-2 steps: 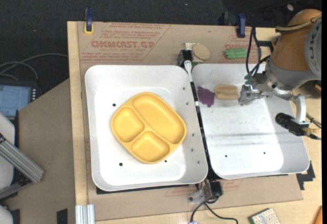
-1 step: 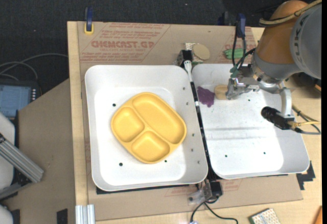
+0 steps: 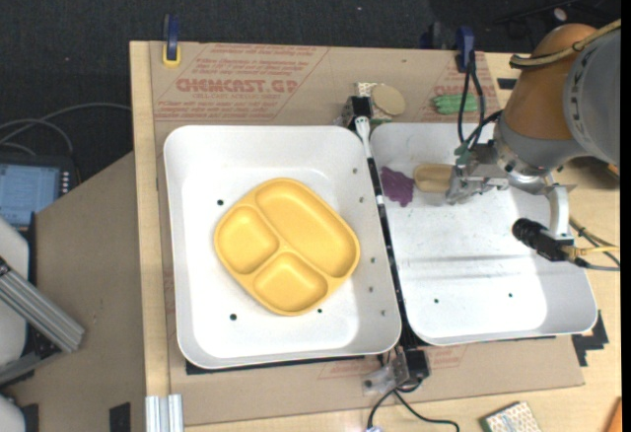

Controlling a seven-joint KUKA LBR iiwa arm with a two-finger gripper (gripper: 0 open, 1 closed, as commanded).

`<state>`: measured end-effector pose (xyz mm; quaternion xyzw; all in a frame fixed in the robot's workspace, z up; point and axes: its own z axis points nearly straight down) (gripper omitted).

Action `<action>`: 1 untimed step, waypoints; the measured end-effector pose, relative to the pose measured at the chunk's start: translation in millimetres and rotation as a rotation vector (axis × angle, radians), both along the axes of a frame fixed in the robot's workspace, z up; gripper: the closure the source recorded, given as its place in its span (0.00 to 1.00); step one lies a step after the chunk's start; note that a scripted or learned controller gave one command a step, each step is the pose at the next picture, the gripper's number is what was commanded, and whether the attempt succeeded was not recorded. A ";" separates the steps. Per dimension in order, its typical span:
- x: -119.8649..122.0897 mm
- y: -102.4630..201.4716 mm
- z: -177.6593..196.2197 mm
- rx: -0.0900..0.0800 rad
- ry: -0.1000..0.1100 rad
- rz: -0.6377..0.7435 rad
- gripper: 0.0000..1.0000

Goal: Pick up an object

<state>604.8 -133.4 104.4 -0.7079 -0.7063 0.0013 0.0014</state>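
In the right bin (image 3: 493, 302), a small purple object (image 3: 396, 185) lies near the far left corner, close to the wall between the bins. Just to its right lies a tan, rounded object (image 3: 430, 177). My gripper (image 3: 461, 184) is down low at the far end of this bin, right beside the tan object's right end. I cannot tell whether it touches that object. The grey arm with its orange band (image 3: 544, 95) reaches in from the right.
The left bin (image 3: 197, 164) holds a yellow divided plate (image 3: 286, 245) in its middle. Behind the bins, on the wooden board, lie a tan disc (image 3: 390, 102) and a green object (image 3: 452, 105). A blue clamp (image 3: 173, 37) grips the board's far left edge.
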 end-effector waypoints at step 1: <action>-16.2 -1.6 31.5 0.001 -0.002 0.001 1.00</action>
